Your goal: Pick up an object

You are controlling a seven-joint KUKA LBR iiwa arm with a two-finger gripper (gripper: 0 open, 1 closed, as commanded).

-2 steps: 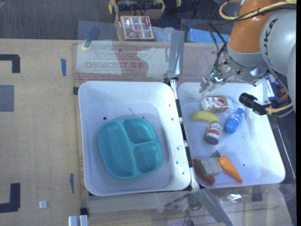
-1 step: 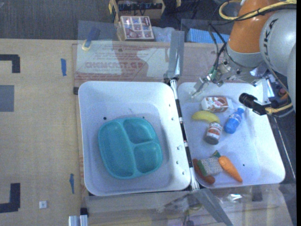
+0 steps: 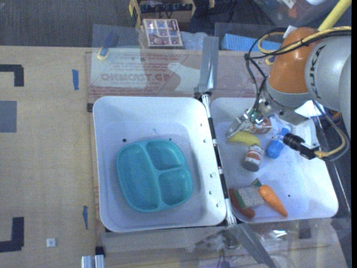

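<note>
I am hanging over the far left of the right bin, with a small can, a blue bottle and a carrot crowding nearer ground, and a teal tray sitting in the left bin. My gripper is hovering just above the banana; how my jaws are standing, I cannot tell.
</note>
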